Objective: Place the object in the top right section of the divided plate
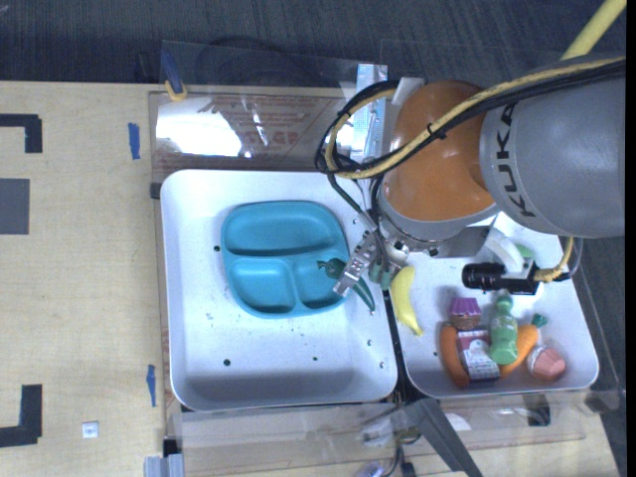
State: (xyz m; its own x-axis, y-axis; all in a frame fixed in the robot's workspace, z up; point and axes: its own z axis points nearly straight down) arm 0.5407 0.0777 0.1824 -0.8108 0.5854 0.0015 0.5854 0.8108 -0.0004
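A blue divided plate (278,256) lies in the left white bin (199,346); it has one wide section on its far side and two small ones on its near side. My gripper (350,274) hangs over the plate's right rim, by the near right section. A thin dark green object (331,265) sticks out on both sides of the metal fingers (345,283), so the gripper looks shut on it. The grey arm and its orange band (437,157) cover the space behind.
The right bin (581,366) holds a yellow banana (404,299) close to the divider, a purple item (464,313), a green bottle (505,334), an orange carrot (455,358) and a pink piece (548,366). Black and yellow cables (343,152) loop above the plate.
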